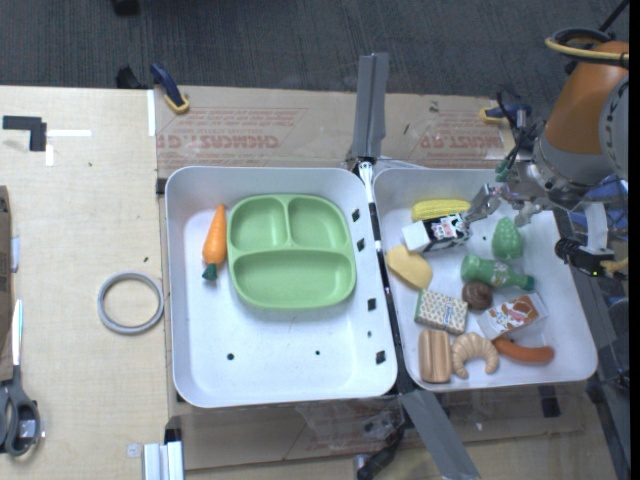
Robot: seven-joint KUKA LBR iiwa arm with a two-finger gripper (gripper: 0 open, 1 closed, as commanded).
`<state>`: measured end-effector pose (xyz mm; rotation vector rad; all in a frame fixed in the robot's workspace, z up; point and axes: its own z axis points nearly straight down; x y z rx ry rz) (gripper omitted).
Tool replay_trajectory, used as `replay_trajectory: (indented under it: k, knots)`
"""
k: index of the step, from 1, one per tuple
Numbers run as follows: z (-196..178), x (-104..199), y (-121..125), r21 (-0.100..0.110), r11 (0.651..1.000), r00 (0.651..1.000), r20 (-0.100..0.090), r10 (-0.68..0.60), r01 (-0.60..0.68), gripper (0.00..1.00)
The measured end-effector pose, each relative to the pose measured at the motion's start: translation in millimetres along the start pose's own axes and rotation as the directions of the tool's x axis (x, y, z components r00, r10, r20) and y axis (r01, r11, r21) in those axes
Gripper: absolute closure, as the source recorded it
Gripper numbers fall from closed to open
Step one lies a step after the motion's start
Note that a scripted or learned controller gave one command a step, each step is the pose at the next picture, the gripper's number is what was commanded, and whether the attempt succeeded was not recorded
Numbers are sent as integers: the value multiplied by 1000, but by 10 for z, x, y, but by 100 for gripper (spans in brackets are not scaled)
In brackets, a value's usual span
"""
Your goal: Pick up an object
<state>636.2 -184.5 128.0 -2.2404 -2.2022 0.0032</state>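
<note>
The arm is hanging over the far right corner of the right bin (575, 298), and the gripper (505, 196) is sitting low there, just right of the yellow corn (440, 209) and the little black-and-white carton (437, 231), with the green pear-shaped toy (507, 239) just near of it. Two thin fingers are pointing left toward the corn, and there seems to be a gap between the jaws, but I cannot tell for sure how wide; nothing is showing between them, so I am calling it empty-handed. No target is named, so the closest pieces look like the candidates: corn, carton or green toy. The near half of the bin is crowded, with a bottle (497, 272), a cracker (441, 311), a croissant (475, 353) and a sausage (523, 350) all packed together. The left bin (270, 368) is holding a green tray (291, 251) and a carrot (214, 240), well apart from the arm. For a clean pick here, I am thinking: centre over one piece, straddle its narrow side, drop fully before closing, and avoid nudging the neighbours or the bin wall.
</note>
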Motion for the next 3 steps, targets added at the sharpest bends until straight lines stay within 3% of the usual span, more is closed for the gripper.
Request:
replay_trajectory:
  k: [1,2,3]
  knots:
    - [334,-241,-241,-8,998,998,-2,-67,67,0]
    - [231,-255,-238,-9,998,998,0,-65,65,100]
    - [-943,510,11,0,995,995,0,96,-96,100]
